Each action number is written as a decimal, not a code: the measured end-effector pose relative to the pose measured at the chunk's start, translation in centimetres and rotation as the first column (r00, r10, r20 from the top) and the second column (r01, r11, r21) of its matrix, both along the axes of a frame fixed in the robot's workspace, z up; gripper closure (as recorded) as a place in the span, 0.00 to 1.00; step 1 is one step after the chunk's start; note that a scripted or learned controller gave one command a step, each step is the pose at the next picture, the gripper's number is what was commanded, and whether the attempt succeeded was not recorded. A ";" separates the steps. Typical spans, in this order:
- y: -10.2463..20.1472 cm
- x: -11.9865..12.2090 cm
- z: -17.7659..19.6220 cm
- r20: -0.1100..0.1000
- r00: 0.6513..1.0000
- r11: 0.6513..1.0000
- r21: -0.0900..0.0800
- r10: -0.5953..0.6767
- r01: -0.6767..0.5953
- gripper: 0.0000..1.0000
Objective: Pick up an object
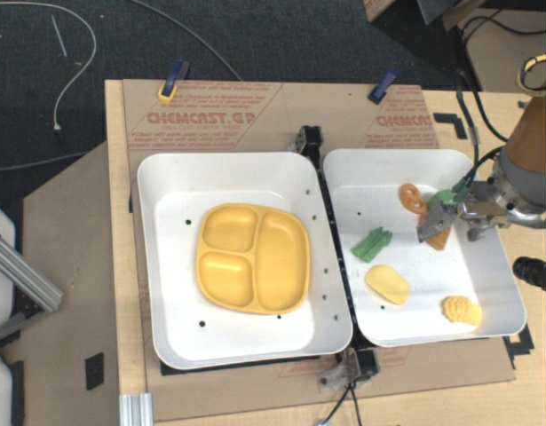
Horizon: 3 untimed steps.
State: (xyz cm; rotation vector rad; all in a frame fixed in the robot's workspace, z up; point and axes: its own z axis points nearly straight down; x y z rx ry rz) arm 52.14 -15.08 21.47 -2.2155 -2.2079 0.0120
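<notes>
L bin [157, 238] holds a yellow divided plate [253, 258], three compartments, sitting about mid-bin. R bin [494, 273] has the small stuff: green piece [372, 244] nearest the divider, pale yellow lump [387, 284] just below it, orange pretzel-like thing [413, 199] up top, ridged yellow item [462, 310] near the front-right corner. Gripper [435, 229] reaches in from the R, low over the bin, tips right by a brownish-orange piece [440, 239] just below the pretzel thing. Can't tell if it's spread or pinching; fingertips too blurry. Green piece sits well apart to its L.
</notes>
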 end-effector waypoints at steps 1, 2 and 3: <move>0.0 0.3 0.7 0.013 1.000 1.000 -0.003 0.004 -0.004 0.00; 0.0 1.3 -4.7 0.009 1.000 1.000 -0.001 0.004 -0.004 0.00; -0.1 0.5 -10.8 0.008 1.000 1.000 -0.001 0.003 -0.003 0.00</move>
